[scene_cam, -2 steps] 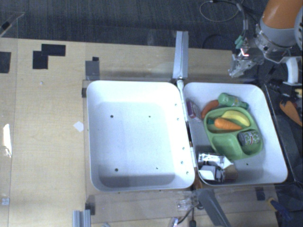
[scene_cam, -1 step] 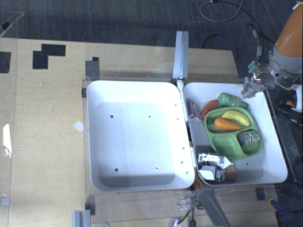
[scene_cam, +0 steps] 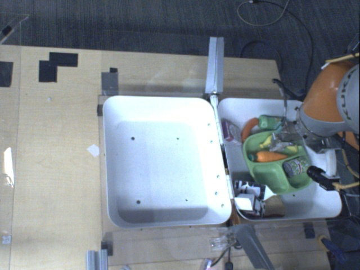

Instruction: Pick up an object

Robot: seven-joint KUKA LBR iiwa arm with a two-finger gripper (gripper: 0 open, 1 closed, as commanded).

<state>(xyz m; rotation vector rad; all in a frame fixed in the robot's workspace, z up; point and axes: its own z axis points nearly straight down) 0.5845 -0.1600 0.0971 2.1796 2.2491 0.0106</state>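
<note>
Camera view: carrot inside green bowl.

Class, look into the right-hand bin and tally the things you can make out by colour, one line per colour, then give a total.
Green: 2, the green bowl and a green item behind it
Orange: 2, the carrot in the bowl and an orange-red item at its rim
Black and white: 1, the box at the near edge
Total: 5; other small pieces are too unclear to count.

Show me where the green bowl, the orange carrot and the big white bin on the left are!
Green plastic bowl [scene_cam: 269, 176]: camera view, on its lower front wall.
Orange carrot-shaped toy [scene_cam: 271, 157]: camera view, on its middle, inside the bowl.
Left shallow white bin [scene_cam: 163, 162]: camera view, on its bare floor.
</note>
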